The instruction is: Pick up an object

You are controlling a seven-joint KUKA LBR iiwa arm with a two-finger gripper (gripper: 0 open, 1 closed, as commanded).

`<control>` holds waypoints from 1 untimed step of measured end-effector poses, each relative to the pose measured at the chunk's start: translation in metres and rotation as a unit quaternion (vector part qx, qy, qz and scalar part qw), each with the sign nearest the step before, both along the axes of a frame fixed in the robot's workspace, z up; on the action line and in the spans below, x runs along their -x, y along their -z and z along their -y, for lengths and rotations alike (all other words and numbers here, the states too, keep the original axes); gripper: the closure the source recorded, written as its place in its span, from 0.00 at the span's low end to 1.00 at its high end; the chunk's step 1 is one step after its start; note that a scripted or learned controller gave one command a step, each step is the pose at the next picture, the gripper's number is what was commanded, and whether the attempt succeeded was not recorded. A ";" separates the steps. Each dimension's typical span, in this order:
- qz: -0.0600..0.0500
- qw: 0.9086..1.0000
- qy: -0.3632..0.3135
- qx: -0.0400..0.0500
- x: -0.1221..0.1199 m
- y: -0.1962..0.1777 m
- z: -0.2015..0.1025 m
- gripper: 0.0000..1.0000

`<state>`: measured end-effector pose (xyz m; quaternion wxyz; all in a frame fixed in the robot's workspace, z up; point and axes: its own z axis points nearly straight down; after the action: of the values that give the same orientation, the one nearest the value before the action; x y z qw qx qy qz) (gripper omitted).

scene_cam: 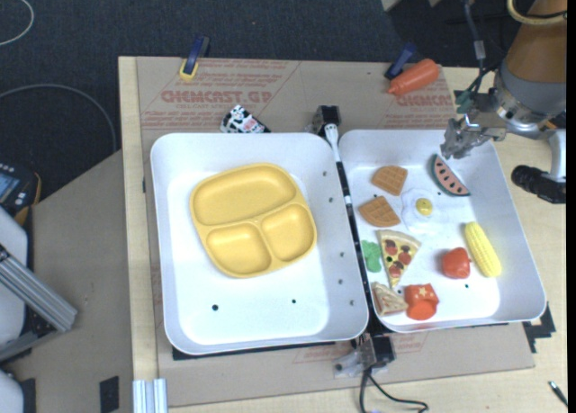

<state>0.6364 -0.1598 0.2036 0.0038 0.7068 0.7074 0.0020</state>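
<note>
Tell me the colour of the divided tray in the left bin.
Yellow: the divided tray shows plainly in the camera view.

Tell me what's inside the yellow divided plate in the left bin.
The yellow divided plate shows three compartments, all bare, with no food in them. The bin floor under the plate is covered.

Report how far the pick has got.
Done: the gripper hangs above the right bin's far edge, next to the watermelon slice. In hand: nothing visible between its fingers. Left: grasp and lift an object; the watermelon slice, corn cob and pizza slice lie in the bin.
</note>
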 end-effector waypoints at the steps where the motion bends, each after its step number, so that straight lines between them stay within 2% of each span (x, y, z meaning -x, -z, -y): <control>1: -0.001 1.000 0.000 0.000 -0.001 -0.023 0.000 1.00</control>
<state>0.6375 -0.1599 0.2269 0.0027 0.7069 0.7074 0.0014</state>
